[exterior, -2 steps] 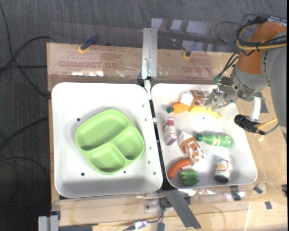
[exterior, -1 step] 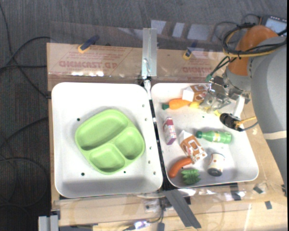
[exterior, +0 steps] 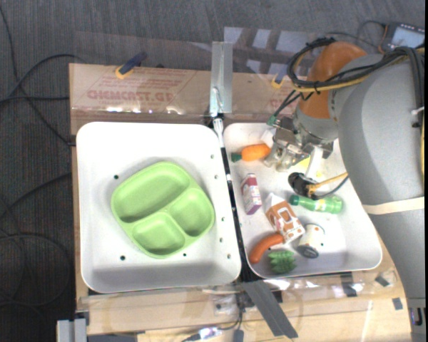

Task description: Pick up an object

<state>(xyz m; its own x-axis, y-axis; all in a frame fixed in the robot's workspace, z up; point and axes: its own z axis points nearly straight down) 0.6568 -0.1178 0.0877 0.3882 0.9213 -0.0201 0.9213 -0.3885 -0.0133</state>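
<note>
My gripper [exterior: 284, 154] sits beside the carrot [exterior: 255, 152], upper right bin [exterior: 357, 251]; its state I cannot tell.

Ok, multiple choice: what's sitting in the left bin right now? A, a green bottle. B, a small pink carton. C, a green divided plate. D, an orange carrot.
C: the green divided plate lies in the left bin, while the green bottle, the orange carrot and the pink carton all lie in the right bin.
</note>
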